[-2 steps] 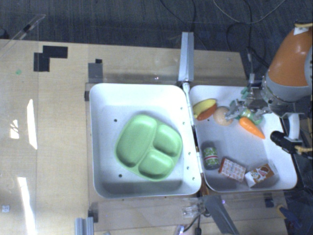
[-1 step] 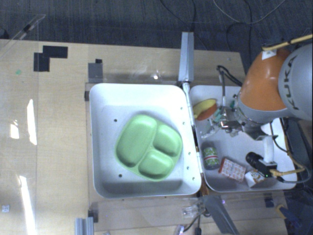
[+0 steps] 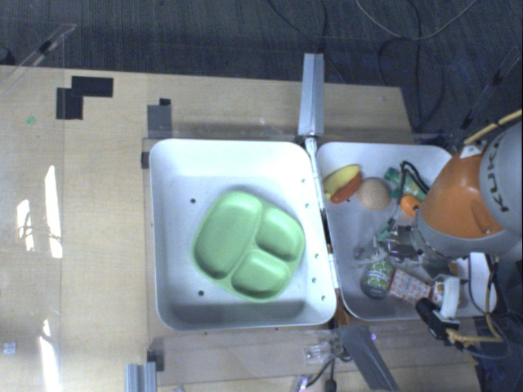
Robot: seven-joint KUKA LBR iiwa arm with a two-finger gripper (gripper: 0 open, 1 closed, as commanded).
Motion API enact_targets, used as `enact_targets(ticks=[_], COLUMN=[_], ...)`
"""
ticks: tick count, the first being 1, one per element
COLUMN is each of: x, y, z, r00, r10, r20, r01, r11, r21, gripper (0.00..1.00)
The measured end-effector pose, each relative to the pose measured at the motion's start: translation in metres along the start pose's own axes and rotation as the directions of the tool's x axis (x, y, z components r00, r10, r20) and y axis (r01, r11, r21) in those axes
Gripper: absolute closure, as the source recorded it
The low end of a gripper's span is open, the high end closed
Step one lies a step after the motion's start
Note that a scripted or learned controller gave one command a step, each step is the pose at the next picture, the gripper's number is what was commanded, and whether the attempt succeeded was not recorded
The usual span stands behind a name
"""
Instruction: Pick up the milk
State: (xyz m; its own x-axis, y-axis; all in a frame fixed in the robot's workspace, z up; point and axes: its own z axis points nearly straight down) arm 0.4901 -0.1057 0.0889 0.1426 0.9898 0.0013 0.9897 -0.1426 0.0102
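Observation:
The milk [image 3: 411, 285] looks like a small brown and white carton lying on its side near the front edge of the right bin [image 3: 353, 300]. My gripper [image 3: 392, 245] hangs low over the middle of that bin, under the arm's orange band [image 3: 462, 202]. It is just behind the carton and above a small green-labelled bottle [image 3: 377, 278] that lies next to the carton on its left. Nothing is visibly held. The arm hides the right part of the bin.
At the back of the right bin lie a banana [image 3: 343, 175], a red item [image 3: 346, 189], a beige ball [image 3: 374, 193] and small green and orange pieces [image 3: 406, 193]. The left bin [image 3: 172, 219] holds a green divided plate [image 3: 249, 243].

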Motion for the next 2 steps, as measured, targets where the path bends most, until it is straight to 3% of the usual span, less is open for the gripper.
enact_targets(ticks=[1,2], x=[-0.053,-0.089], y=[0.083,0.016], z=[-0.139,-0.06], r00=[0.997,0.999], r10=[-0.083,-0.047], r20=[0.002,0.001], r01=[0.083,0.047], r11=[0.997,0.999], r21=[0.003,0.008], gripper=[0.0,0.0])
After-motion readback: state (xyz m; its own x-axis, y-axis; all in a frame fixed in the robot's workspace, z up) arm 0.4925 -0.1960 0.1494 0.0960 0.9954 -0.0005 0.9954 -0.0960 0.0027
